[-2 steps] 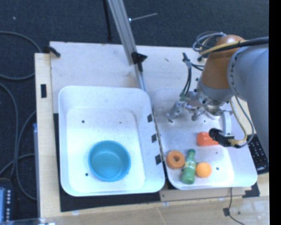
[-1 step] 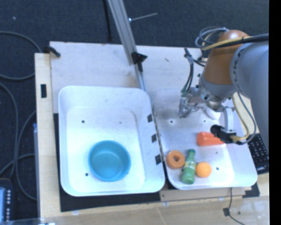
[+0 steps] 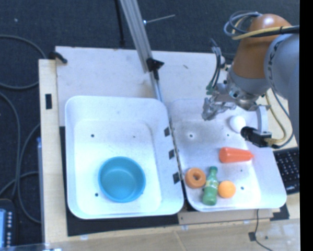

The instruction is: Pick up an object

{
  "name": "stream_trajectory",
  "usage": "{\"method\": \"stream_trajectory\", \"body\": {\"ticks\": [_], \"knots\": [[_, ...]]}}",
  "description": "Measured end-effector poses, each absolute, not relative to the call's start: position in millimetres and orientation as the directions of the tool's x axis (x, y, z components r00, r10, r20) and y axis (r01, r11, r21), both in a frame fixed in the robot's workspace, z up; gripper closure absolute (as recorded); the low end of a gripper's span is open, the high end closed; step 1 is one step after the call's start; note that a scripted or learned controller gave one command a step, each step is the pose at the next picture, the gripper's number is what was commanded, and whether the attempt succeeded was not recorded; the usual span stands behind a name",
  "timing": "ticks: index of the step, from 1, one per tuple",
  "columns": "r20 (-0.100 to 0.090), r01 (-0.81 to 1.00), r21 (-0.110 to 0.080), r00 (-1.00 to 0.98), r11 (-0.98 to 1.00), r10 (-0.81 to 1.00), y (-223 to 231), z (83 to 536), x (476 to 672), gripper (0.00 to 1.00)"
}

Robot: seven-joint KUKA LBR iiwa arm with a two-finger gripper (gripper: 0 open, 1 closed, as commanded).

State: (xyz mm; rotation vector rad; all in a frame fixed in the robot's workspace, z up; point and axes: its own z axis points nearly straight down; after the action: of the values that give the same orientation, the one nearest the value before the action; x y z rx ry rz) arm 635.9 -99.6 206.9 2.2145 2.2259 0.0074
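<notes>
So nothing is picked yet: I cannot tell my gripper's (image 3: 210, 110) state, and the egg (image 3: 236, 122), carrot (image 3: 235, 155) and bottle (image 3: 210, 186) lie below it.

Right bin (image 3: 195, 140): upper-left floor open to approach. Near end crowded: orange ring (image 3: 195, 177), green bottle (image 3: 210, 186), orange ball (image 3: 227, 189) close together. Carrot (image 3: 235, 155) and white ball (image 3: 236, 123) lie by the right wall. Slanted metal pole (image 3: 138, 27) crosses above the bench.
</notes>
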Motion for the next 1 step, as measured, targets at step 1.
{"method": "stream_trajectory", "body": {"ticks": [1], "knots": [[0.002, 1.0, 0.007, -0.007, 0.007, 1.0, -92.7, 269.9, 642.7, 1.0]]}}
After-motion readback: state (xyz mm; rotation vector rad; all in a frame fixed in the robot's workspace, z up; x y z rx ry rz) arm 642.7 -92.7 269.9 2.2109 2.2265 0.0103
